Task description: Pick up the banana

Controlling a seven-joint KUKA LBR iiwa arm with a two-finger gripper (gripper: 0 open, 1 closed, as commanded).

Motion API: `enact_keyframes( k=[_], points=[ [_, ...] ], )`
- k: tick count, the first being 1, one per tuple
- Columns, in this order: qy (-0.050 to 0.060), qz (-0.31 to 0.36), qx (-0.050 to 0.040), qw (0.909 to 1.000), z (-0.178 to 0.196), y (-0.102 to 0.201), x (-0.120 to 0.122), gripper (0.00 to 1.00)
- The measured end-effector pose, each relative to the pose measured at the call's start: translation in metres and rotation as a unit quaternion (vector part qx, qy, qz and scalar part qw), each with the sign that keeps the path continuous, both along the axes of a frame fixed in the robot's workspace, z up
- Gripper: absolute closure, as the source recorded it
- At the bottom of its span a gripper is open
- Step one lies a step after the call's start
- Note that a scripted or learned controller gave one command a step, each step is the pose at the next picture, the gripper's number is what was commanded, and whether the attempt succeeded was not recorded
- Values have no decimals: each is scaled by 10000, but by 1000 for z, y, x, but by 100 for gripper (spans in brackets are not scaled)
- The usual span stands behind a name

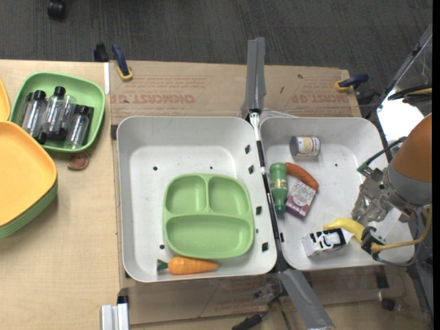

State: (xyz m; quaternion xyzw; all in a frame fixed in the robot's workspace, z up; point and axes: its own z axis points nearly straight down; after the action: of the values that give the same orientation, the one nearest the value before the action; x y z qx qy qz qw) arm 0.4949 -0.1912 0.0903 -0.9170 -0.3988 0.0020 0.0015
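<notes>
The banana (346, 226) is lying in the right bin (328, 133) beside a small carton (326, 241), directly under the gripper (366, 220). Probably light, smooth plastic; take its mid-curve. Jaws' spread is unclear.

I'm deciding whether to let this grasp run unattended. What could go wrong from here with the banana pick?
1. The banana lies against a small black-and-white carton, so the gripper may nudge or catch the carton instead.
2. The banana sits near the right bin's front right corner, beside the wall; the fingers could hit the rim.
3. A yellow cable hangs close by and might snag.
</notes>
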Motion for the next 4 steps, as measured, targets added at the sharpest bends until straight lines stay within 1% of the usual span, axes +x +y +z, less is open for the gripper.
enact_keyframes(
  k=[1,2,3,4],
  points=[
    [-2,-976,-12,9952,23,5,70,100],
    [3,-608,-8,9982,0,90,64,100],
    [-8,70,-8,10000,46,27,73,100],
    [6,-430,-1,9991,0,49,2,100]
  ],
)
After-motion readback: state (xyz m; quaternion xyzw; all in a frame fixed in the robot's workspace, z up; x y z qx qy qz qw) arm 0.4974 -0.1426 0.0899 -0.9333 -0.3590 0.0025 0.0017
